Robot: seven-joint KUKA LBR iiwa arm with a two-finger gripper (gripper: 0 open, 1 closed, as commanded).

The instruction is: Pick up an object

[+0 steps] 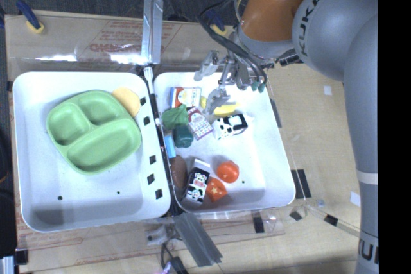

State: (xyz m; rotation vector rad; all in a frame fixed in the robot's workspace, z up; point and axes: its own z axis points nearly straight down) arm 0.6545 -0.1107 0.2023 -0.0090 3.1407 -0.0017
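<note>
- Camera view, slanted down on the bench: two shallow white bins side by side, left bin and right bin.
- Arm: grey, orange band above the wrist, reaching in from the right; wrist above the rear edge of the right bin.
- Gripper: positioned low over the rear middle of the right bin, just above the yellow object. State of the gripping parts: cannot tell, metal parts too cluttered to separate. No object visibly lifted.
- Right bin contents, rear: small carton with red and yellow print; yellow object beside it; black-and-white cow-pattern item touching the yellow object's front side.
- Right bin contents, middle left: green crumpled item; dark teal block just below it; pink patterned card beside both; blue item along the left wall.
- Right bin contents, front: brown oblong object; black-and-white carton; two red-orange round pieces near the carton.
- Left bin contents: green divided plate, tilted; yellow rounded object touching its rear right rim.
</note>
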